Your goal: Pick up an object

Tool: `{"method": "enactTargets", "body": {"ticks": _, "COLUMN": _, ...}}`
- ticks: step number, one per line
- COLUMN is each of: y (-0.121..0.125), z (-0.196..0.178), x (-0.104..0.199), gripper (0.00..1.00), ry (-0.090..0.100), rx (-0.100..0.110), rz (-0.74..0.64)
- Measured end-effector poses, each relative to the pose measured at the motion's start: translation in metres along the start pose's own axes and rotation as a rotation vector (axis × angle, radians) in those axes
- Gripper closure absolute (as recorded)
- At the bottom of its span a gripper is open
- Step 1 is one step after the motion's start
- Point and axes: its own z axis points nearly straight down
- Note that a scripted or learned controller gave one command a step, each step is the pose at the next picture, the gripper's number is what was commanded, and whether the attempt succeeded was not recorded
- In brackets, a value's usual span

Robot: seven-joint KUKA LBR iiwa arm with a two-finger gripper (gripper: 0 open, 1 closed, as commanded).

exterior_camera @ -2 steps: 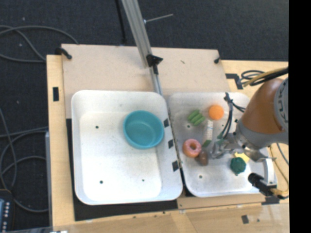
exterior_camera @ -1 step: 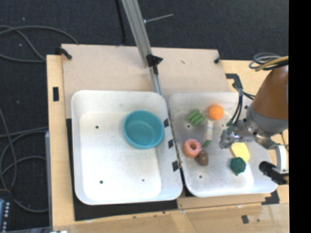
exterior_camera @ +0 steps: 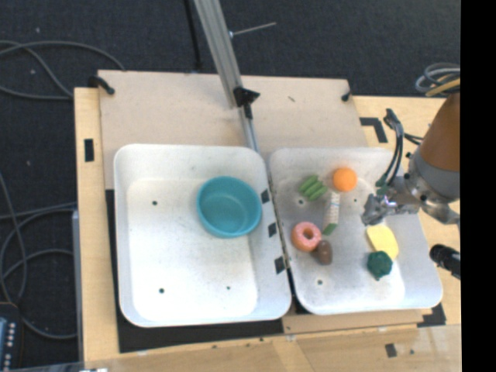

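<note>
while the left white plastic bin (exterior_camera: 155, 301) is carrying a round teal plastic bowl (exterior_camera: 229, 206) near its right half, the right white plastic bin (exterior_camera: 411, 297) is holding the small things. going across it, a pink ring-shaped toy doughnut (exterior_camera: 307, 236) is lying beside a small brown lump (exterior_camera: 324, 252), which looks to be touching it; above them a green ridged toy piece (exterior_camera: 312, 187) is sitting, with a pale stick-like piece (exterior_camera: 333, 208) just to its right and a round orange ball (exterior_camera: 345, 179) beyond that. further right a yellow blocky toy (exterior_camera: 382, 240) is lying with a dark green knobbly toy (exterior_camera: 379, 265) just below it, close or touching.

the gripper (exterior_camera: 377, 211) is hanging just above the yellow toy's upper edge, and whether it is open or closed i cannot tell; nothing is visibly sitting in it.

the yellow toy is looking like the likeliest target. judging by its look, it is probably light, stiff and a bit slick, so it could be skidding away under a glancing touch. taking it across its narrower width, near the middle and clear of the green toy, seems the safest hold.
</note>
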Motion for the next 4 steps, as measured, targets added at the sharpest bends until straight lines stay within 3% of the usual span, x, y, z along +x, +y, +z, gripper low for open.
{"method": "enactTargets", "body": {"ticks": 1, "y": 0.002, "z": -0.054, "x": -0.001, "gripper": 1.0, "ry": 0.0, "rx": -0.001, "rz": -0.001}}
{"method": "enactTargets", "body": {"ticks": 4, "y": 0.074, "z": -0.047, "x": 0.125, "gripper": 1.0, "ry": 0.001, "rx": 0.006, "rz": 0.001}}
